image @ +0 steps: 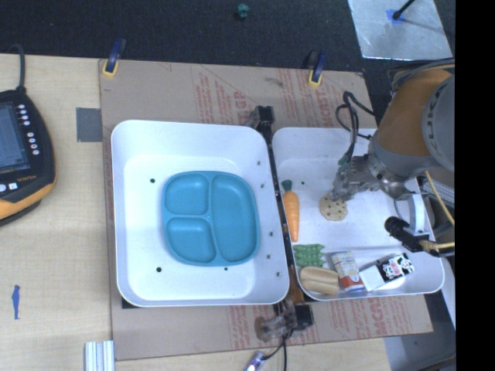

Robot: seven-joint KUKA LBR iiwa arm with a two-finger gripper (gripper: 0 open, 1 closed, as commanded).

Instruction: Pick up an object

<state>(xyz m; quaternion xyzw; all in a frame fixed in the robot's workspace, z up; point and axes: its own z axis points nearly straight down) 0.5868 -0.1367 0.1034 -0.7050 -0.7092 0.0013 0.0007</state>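
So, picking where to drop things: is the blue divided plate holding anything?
Empty: the blue plate shows three bare compartments in the left bin.

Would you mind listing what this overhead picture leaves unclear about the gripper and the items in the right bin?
- Two-finger gripper: too small and dark to tell open from shut, or whether it touches the round speckled cookie.
- Small red-and-white box: label too small to read.
- Tan bread roll: its near side is partly hidden by the right white bin's rim.
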